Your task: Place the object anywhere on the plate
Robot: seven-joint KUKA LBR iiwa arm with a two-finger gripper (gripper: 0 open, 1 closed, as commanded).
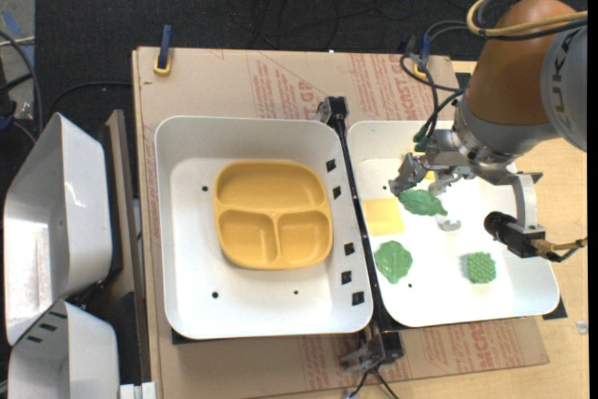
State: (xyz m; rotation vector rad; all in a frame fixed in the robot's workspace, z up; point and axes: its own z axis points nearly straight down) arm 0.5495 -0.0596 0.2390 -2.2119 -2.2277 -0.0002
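A yellow three-compartment plate (274, 213) lies in the middle of the left bin (187, 294). In the right bin (533, 290), my gripper (422, 180) hangs over the upper left part with its fingers spread. A green leafy piece (422, 202) lies right below the fingertips; I cannot tell whether they touch it. Also on the bin floor are a flat yellow square (384, 217), a second green leafy piece (393, 260) and a round green textured piece (481, 267).
The divider between the two bins (353, 220) carries black clips. The arm's grey wrist and orange band (514, 61) reach over the right bin's far side. A black fitting with cable (512, 233) hangs over the right bin's right part.
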